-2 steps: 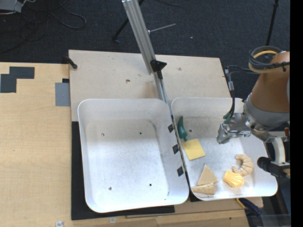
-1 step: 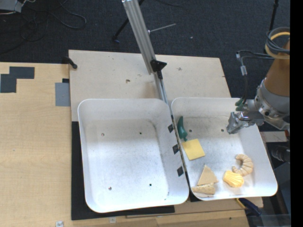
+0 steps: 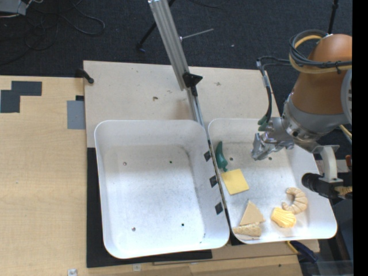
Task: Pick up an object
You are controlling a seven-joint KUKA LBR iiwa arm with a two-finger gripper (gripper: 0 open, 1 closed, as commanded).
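Even, fairly bright light falls from above, so the two white bins [image 3: 152, 188] look almost washed out and cast only thin, soft shadows along their rims. The floor [image 3: 86, 22] at the top stays dim, its cables barely visible. The picture is slightly soft and grainy throughout, with small objects lacking crisp edges.

No readable text, labels, brands, numbers or signs on bins, bench, arm or objects.

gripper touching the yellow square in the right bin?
Apart. The camera view shows bare bin floor between the gripper and the yellow square.
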